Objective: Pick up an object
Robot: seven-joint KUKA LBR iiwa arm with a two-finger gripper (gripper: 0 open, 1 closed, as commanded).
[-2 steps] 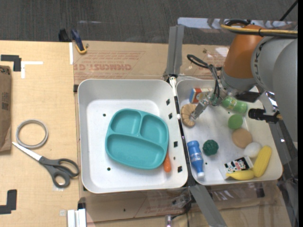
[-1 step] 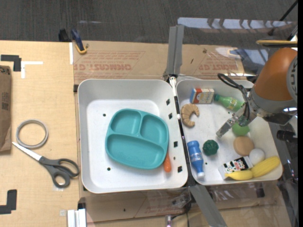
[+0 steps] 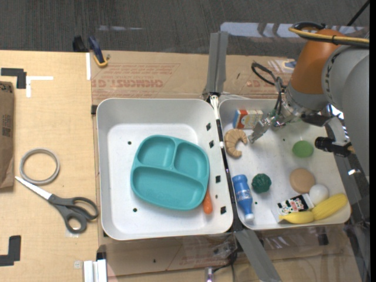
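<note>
Claw (image 3: 262, 126) tips — indistinct beside croissant (image 3: 235, 141)

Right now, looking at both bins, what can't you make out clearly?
- Gripper, camera view: small and blurred against the bin floor; open or shut unclear.
- Small box: label too small to read.
- Orange piece: partly tucked under the teal tray, so what it is stays unclear.
- Black and white packet: partly covered by the banana.

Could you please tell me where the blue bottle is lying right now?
The blue bottle lies in the right bin, near its front-left corner against the divider, just left of the dark green ball and below the croissant.
</note>
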